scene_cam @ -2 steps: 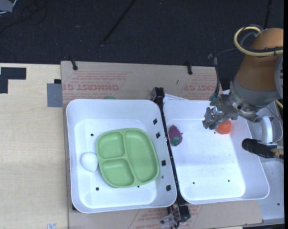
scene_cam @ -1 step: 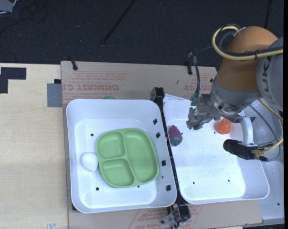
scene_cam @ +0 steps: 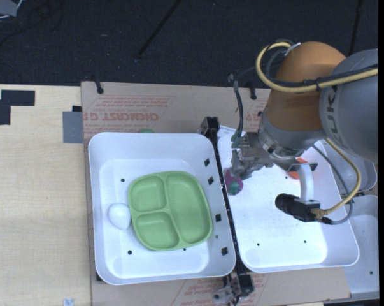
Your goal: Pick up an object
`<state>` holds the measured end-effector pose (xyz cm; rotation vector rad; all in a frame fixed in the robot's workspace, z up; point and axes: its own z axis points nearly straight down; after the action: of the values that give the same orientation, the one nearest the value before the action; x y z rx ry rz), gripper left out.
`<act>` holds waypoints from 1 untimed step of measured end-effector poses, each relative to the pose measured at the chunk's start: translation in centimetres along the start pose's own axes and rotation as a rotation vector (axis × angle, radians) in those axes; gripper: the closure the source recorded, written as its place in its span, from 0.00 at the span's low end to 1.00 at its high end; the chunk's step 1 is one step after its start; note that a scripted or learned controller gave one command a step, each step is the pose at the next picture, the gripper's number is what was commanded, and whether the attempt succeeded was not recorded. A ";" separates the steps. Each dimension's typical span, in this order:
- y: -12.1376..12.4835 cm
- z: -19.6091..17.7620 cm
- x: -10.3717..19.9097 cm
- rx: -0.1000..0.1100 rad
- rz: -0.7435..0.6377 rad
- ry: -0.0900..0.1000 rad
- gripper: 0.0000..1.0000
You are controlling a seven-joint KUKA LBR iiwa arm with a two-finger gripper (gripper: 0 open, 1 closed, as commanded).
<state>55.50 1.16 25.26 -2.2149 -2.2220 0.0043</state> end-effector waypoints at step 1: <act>-0.9 0.9 4.8 0.000 -0.001 0.000 1.00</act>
<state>54.54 5.95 24.42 -2.2135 -2.2227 0.0043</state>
